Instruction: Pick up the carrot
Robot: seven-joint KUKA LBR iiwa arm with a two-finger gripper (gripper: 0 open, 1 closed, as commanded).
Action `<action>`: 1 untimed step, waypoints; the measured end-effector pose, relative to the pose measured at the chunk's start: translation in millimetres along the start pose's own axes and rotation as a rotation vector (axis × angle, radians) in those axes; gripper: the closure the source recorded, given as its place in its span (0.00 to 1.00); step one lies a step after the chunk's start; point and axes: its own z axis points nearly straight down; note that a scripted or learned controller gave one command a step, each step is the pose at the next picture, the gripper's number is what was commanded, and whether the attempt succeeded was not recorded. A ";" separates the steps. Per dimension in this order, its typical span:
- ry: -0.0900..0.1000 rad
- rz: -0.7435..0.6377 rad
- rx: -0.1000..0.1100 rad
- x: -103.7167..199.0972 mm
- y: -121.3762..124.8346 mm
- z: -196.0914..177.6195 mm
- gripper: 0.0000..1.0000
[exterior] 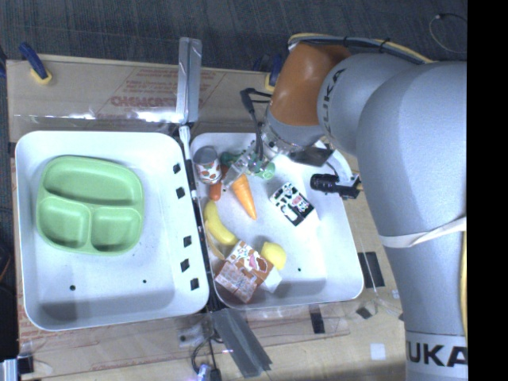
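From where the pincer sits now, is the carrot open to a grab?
Probably yes. The pincer hovers just above the carrot's upper end in the right bin; the small can and banana lie nearby but apart.

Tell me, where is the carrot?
The carrot lies in the right bin, near its upper left part. It is between the small can and the black-and-white carton, just above the banana and right under the claw.
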 end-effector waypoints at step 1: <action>-0.016 -0.111 -0.012 72.0 -9.8 -114.8 1.00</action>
